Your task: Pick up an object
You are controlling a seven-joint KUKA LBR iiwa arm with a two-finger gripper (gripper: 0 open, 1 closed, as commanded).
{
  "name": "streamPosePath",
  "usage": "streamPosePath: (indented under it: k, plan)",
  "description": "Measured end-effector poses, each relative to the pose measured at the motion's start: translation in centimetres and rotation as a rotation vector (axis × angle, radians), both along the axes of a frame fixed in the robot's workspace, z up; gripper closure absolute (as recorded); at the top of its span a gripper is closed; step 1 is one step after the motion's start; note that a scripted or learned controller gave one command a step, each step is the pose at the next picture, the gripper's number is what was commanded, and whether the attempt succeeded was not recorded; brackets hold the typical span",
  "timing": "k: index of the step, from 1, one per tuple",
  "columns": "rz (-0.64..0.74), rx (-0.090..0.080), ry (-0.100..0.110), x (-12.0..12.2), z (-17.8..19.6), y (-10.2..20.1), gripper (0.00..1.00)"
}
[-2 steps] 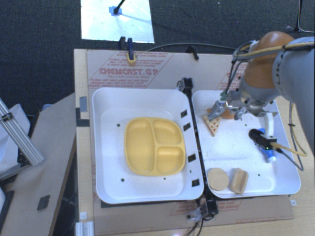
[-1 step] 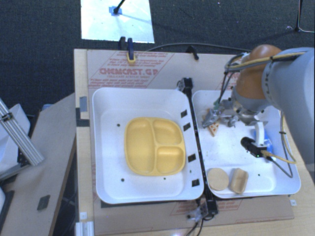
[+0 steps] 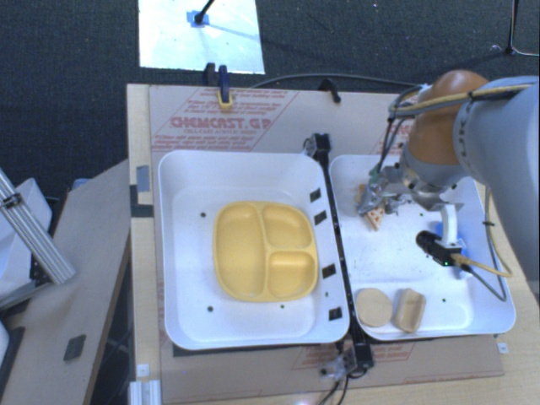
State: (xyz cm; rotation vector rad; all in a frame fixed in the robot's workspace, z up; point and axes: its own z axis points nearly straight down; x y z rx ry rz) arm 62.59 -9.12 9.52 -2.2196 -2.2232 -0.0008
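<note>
Gripper low at right bin's far-left corner over a small tan piece, apparently lining up a grab; grip state cannot be told.

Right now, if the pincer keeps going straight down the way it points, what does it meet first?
Probably the small tan wedge-shaped piece lying under the pincer near the right bin's left wall. Depth is unclear from this slanted view, so it may land on bin floor beside it.
</note>
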Motion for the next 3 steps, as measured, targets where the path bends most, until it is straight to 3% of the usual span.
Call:
streamPosePath:
  k: [2,3]
  plan:
    - [0.002,-0.001,-0.007,-0.7,12.2,-0.3,1.0]
    - [0.002,-0.001,-0.002,-0.6,11.4,-0.3,1.0]
